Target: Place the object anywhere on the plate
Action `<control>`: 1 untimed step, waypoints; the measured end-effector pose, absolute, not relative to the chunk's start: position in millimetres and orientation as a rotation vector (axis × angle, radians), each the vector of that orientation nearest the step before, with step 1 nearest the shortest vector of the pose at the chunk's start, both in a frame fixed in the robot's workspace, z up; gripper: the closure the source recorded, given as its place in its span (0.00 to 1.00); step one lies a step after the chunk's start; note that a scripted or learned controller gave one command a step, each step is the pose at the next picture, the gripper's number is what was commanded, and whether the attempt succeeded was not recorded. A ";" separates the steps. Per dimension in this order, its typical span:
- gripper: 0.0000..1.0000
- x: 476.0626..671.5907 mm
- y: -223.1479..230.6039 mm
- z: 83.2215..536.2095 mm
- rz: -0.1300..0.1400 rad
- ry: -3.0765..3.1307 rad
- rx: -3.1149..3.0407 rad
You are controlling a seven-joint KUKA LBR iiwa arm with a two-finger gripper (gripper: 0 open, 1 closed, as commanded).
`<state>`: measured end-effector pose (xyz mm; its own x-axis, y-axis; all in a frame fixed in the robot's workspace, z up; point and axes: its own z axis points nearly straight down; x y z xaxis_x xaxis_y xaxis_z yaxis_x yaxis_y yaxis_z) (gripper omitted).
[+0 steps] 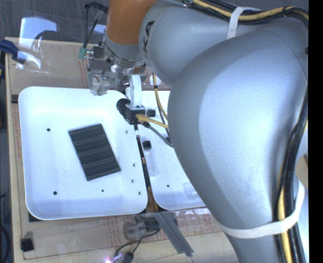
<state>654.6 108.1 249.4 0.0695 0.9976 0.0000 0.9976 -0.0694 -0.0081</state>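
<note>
We see the task's thing, a flat dark grey ribbed rectangular slab (pixel 94 151), lying flat on the floor of the left shallow white plastic bin (pixel 40 106), turned at a slant so that its long edges run from upper left to lower right. It lies below and a little to the left of the claw (pixel 99 84), well apart from it, with bare white bin floor between the two. Nothing touches the slab, and it sits roughly in the middle of its bin. The claw, a small metallic two-finger gripper, hangs over the upper rim of the left bin, near that bin's upper right corner; we cannot tell whether it is open or closed, for the metal parts blur together there, and we see nothing held in it. Directly above the claw rises the orange band (pixel 125 15) of the wrist, and to the right of it swells the large grey body of the arm (pixel 232 119), which covers much of the right shallow white bin (pixel 169 196). Just right of the claw and a little lower, a black fitting with yellowish cables (pixel 150 122) hangs beside the seam between the two bins. Well below the claw, past the near rims of both bins, a grey metal bracket (pixel 169 232) lies on the brown bench surface (pixel 68 237).
</note>
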 end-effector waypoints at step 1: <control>1.00 603.9 179.0 135.0 0.014 -1.558 -2.722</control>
